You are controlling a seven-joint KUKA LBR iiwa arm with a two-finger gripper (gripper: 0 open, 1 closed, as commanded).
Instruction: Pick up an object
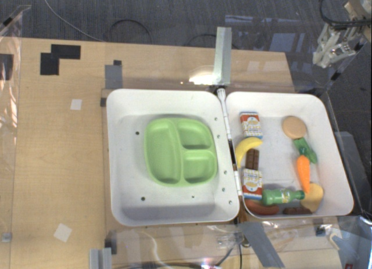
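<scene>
Not started: pincer (335,47) up by top-right corner, grip state unclear; carrot (303,171) etc. in right bin (334,146).

One fixed camera above — looking down aslant on both bins (229,117).

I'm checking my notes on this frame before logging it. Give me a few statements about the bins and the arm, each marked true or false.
1. The green divided plate lies in the left bin. True.
2. The carrot lies in the left bin. False: it lies in the right bin.
3. The gripper is down among the items. False: it sits beyond the right bin's far corner.
4. The green bottle lies on its side. True.
</scene>
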